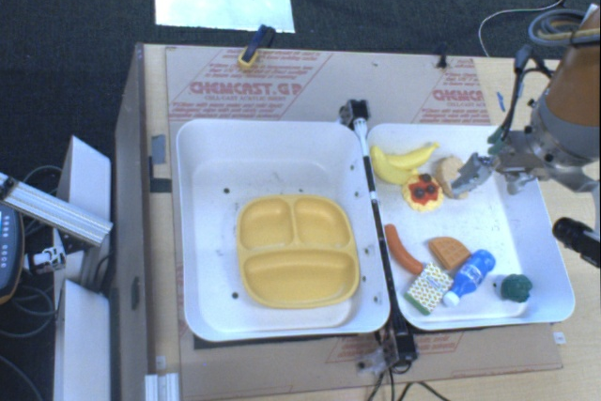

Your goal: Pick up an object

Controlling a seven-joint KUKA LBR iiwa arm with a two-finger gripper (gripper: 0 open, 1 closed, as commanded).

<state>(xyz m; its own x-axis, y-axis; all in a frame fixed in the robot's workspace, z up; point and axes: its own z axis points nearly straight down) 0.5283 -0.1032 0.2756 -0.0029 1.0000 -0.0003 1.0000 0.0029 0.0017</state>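
Gripper (472,174): low over the right bin (549,244), reaching in from the right; whether it is parted or closed cannot be told
Roll (449,176): tan, round; right at the gripper's tip, touching or just beside it, contact unclear
Pizza slice (423,192): red-topped; just left of and below the gripper
Banana (402,161): yellow; left of the gripper, near the divider
Sausage (404,248): well below the gripper, to its left
Blue bottle (470,275): well below the gripper, beside a green-checked box (427,287)
Broccoli (514,287): below, slightly right
Yellow tray (297,250): far left of the gripper, in the left bin (202,202)
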